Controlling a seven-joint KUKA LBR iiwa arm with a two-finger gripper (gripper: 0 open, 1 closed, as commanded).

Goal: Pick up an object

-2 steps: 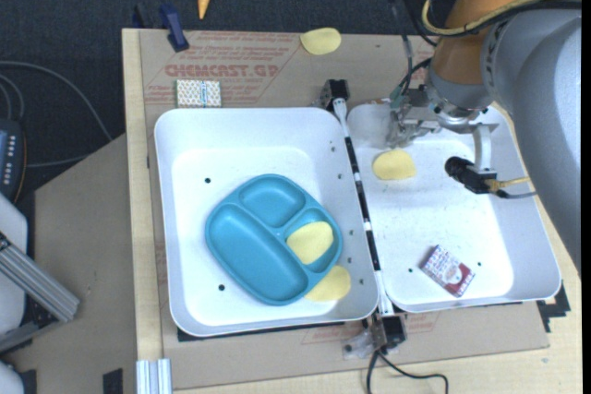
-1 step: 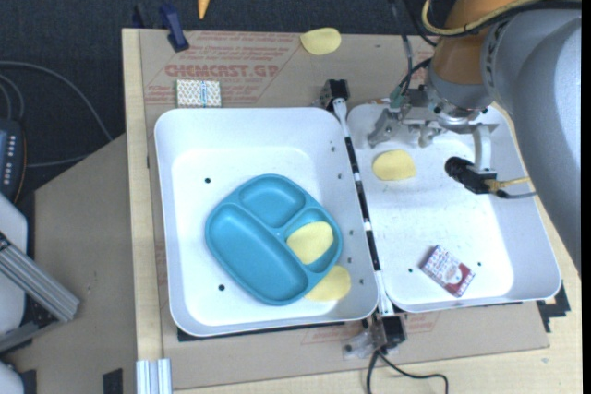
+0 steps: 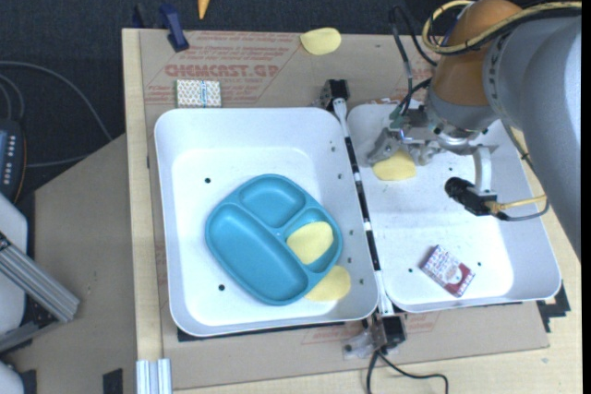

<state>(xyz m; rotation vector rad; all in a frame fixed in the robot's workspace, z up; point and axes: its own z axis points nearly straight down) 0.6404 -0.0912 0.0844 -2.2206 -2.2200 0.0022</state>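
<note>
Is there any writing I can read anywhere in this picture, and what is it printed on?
"CHEMCAST GP", red letters, partly blurred, on the brown board under the bins; the smaller red lines beside it are too blurred to read.
Small red packet in the right bin: print too small to read.
Patterned packet on the board: nothing legible.

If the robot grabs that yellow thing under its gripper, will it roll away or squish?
The yellow piece looks flat and rounded, so it probably slides rather than rolls. It seems small and light, likely easy to lift. Its smooth surface might slip from the gripper; whether it squishes can't be told.
</note>
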